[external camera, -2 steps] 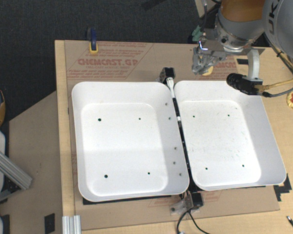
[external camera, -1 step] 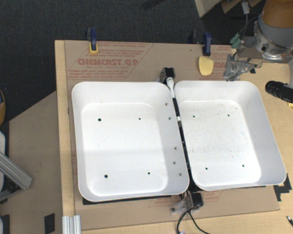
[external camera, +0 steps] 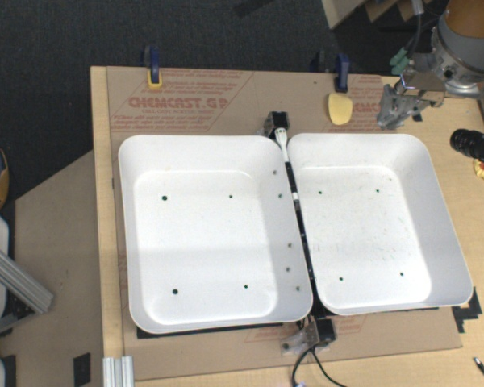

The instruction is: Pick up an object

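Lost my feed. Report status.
Gripper above the bench, beyond right bin. Yellow object on the board behind the bins. Nothing between them.

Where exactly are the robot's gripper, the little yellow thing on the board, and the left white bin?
gripper (external camera: pixel 393 113): camera view, between its fingertips, beyond the right bin.
yellow thing (external camera: pixel 340 108): camera view, its middle, on the board.
left white bin (external camera: pixel 123 185): camera view, its left rim.

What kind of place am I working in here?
Likely a robotics lab test bench: two white bins on a clamped board, dark carpet below, gripper poised beyond the bins.
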Tool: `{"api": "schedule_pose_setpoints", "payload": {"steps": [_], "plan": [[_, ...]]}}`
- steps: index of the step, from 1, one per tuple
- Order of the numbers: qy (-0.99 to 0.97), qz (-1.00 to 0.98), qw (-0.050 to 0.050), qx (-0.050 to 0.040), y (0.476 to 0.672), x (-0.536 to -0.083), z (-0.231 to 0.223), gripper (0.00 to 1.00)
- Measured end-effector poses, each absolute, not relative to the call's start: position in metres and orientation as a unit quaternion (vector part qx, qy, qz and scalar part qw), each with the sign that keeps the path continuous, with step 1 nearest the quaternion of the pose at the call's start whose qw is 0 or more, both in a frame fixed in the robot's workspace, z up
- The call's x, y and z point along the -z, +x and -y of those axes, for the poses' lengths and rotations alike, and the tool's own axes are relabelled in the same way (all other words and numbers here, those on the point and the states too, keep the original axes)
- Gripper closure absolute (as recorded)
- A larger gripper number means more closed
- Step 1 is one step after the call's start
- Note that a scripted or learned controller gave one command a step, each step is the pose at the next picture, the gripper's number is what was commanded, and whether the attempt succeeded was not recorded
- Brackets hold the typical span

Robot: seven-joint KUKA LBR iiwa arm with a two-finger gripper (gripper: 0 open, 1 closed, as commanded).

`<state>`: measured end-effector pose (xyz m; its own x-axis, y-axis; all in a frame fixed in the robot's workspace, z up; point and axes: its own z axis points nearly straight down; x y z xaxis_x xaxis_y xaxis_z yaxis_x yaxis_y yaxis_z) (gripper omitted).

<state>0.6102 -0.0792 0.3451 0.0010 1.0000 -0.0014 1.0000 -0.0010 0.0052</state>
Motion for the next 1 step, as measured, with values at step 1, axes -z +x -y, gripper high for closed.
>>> {"api": "schedule_pose_setpoints", "payload": {"steps": [1], "plan": [[0.706, -0.708, -0.003, 0.0018, 0.6178, -0.283, 0.0393, 1.0]]}}
